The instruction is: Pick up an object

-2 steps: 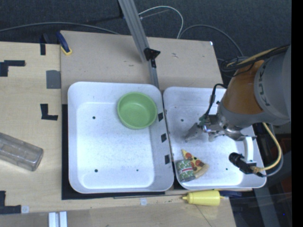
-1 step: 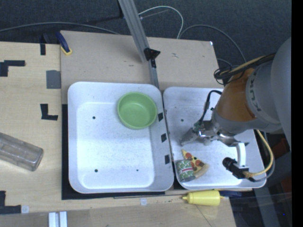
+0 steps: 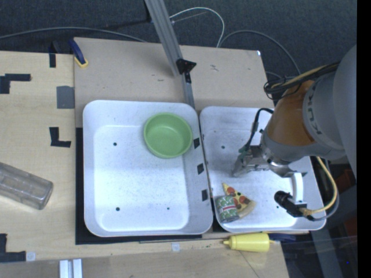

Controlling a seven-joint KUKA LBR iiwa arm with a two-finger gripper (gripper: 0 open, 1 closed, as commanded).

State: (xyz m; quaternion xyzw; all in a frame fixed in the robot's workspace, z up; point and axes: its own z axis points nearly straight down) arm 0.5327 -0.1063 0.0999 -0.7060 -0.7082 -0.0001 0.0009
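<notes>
In the right bin (image 3: 226,126) lies a toy pizza slice (image 3: 238,199) beside a small green-patterned packet (image 3: 226,209), both near the front edge. A green bowl (image 3: 167,135) sits at the back right of the left bin (image 3: 116,213). My gripper (image 3: 242,165) hangs over the middle of the right bin, just behind and above the pizza slice, with nothing seen between its fingers. The grey arm with its orange band (image 3: 290,120) reaches in from the right and hides part of the bin.
A yellow bottle (image 3: 250,242) lies on the bench just in front of the right bin. A clear plastic cup (image 3: 22,185) lies at the far left. A metal pole (image 3: 168,30) slants down to the bins' back edge. Cables run behind the arm.
</notes>
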